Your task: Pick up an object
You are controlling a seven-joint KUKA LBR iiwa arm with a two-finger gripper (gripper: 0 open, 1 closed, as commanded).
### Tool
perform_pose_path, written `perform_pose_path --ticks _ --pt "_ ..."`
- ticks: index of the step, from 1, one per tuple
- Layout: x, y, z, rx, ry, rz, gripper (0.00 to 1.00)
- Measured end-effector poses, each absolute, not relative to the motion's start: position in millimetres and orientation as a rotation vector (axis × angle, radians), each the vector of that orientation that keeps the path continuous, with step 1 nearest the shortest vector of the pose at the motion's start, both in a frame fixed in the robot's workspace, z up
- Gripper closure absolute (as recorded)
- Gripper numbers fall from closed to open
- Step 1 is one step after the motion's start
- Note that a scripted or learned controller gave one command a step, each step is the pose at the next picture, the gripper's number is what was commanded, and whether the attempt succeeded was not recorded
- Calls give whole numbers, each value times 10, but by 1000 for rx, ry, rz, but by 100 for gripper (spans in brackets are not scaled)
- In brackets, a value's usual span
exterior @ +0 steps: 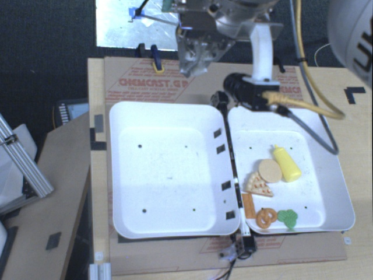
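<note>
Food toys — a yellow bottle (287, 163), a round cracker (270, 171), a pretzel (266, 217) — lay grouped in the right bin (326, 156), well apart from the gripper (192, 60) raised beyond the left bin (163, 174), probably because no pick had started.

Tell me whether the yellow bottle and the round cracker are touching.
Touching. The camera view shows the round cracker lying against the lower left side of the yellow bottle in the right bin, with no white floor between them.
</note>
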State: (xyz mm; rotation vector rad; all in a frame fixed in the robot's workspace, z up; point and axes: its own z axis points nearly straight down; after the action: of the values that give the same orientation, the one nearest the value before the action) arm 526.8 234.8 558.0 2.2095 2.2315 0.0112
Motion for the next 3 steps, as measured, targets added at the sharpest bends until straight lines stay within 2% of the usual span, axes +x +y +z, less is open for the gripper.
perform_pose_path --ticks 3 --pt "5270 2359 5914 2202 2238 21 100"
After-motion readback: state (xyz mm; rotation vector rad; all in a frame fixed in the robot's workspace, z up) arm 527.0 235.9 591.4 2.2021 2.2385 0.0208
